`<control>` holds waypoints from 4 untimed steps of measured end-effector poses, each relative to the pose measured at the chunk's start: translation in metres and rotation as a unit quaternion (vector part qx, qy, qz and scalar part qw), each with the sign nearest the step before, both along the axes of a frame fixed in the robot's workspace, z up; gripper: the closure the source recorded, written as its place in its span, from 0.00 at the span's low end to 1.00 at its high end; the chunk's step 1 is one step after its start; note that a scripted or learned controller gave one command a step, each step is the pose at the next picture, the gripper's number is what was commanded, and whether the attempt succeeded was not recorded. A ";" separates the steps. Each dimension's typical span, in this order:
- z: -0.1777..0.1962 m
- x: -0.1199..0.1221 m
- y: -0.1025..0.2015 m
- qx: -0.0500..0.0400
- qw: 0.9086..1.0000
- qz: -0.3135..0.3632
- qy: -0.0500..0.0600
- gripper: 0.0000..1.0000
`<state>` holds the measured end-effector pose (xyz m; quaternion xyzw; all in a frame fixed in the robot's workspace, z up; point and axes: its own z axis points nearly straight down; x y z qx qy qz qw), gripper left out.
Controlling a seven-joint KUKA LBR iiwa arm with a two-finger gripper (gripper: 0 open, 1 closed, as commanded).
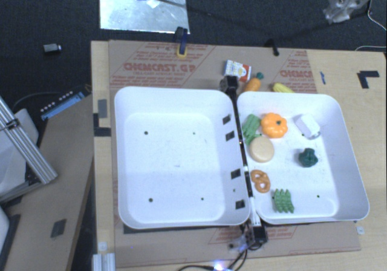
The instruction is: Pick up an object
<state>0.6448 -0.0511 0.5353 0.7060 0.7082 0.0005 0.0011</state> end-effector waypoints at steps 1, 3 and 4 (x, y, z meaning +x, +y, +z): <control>-0.030 0.024 -0.075 -0.001 1.000 -0.003 0.000 1.00; -0.036 -0.007 -0.151 0.000 1.000 -0.002 0.000 1.00; 0.001 -0.013 -0.125 0.000 1.000 0.001 -0.001 1.00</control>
